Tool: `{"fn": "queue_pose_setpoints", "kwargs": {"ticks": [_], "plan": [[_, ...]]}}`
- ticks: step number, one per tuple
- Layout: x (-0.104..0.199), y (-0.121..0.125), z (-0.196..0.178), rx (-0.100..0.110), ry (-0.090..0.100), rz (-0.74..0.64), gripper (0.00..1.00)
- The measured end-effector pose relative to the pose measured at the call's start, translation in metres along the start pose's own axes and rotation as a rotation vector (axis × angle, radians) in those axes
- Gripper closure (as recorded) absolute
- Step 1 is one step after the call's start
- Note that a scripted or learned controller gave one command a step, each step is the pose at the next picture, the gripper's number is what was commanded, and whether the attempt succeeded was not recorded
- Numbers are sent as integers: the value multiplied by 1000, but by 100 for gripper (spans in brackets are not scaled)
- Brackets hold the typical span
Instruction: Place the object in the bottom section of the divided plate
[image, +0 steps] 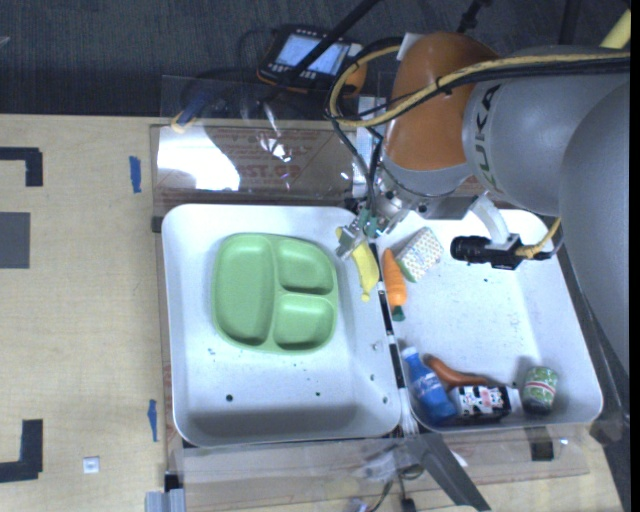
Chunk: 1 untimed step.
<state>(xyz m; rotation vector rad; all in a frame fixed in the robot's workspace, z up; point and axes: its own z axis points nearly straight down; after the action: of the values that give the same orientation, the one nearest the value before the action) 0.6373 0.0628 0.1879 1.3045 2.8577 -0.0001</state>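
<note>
A green divided plate (272, 290) lies in the left bin (200, 400), with one long section on its left and two small sections on its right. My gripper (357, 237) hangs over the rim between the two bins, just right of the plate's upper right corner. It is shut on the top end of a yellow banana (365, 272), which dangles downward along the divider. An orange carrot (396, 280) lies right beside the banana, in the right bin.
The right bin (520, 320) holds a white and green mesh pack (420, 252) near the carrot. Along its front edge lie a blue bottle (430, 392), an orange sausage (455, 373), a cow-patterned bottle (485, 400) and a green can (540, 388). The arm covers the back right.
</note>
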Motion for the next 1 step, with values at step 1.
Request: {"fn": "queue_pose_setpoints", "kwargs": {"ticks": [1], "plan": [[0,0,0,0,0,0,0]]}}
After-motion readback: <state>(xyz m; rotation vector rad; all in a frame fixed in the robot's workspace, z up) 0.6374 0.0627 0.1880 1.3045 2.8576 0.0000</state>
